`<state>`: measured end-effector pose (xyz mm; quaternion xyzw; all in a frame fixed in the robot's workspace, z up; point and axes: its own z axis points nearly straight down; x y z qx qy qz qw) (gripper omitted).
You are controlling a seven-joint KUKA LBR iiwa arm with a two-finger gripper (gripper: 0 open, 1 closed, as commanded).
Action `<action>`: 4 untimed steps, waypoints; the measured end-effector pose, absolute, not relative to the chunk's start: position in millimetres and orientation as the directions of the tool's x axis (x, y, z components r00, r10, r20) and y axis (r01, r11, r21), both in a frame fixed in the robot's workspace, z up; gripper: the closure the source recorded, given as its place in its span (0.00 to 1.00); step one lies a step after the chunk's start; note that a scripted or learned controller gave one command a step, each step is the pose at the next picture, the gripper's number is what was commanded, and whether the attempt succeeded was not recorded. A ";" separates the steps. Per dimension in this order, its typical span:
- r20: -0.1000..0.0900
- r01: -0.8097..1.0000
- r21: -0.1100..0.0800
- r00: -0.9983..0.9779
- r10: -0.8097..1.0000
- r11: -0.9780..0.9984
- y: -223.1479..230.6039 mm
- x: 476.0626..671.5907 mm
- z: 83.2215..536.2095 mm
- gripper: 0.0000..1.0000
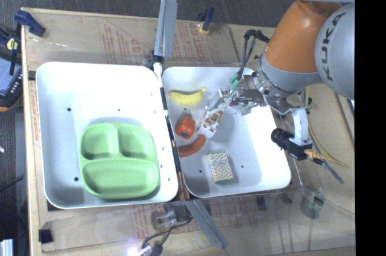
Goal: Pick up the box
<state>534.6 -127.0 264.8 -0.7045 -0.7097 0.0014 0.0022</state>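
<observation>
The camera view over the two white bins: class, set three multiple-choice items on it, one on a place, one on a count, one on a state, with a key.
1. Where does the green three-compartment plastic tray lie?
A. left white bin
B. right white bin
C. wooden bench

2. How many compartments does that tray have?
A. two
B. three
C. five

3. How is the small patterned cardboard box now?
A. lifted by the gripper
B. lying on the right bin's floor
C. on the tray

Key: 1 A, it fills that bin's lower half. 2 B, two small above one wide. 3 B, it lies apart from the gripper, below the yellow banana.
</observation>
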 end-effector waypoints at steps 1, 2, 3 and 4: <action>0.000 0.999 -0.006 -0.047 0.999 0.047 -137.0 486.0 178.4 0.00; 0.003 0.985 -0.004 -0.170 0.985 0.170 -177.5 475.7 90.5 0.00; 0.002 0.984 -0.005 -0.178 0.984 0.178 -177.1 476.3 100.1 1.00; 0.000 0.935 0.000 -0.356 0.935 0.356 -124.4 477.6 221.9 1.00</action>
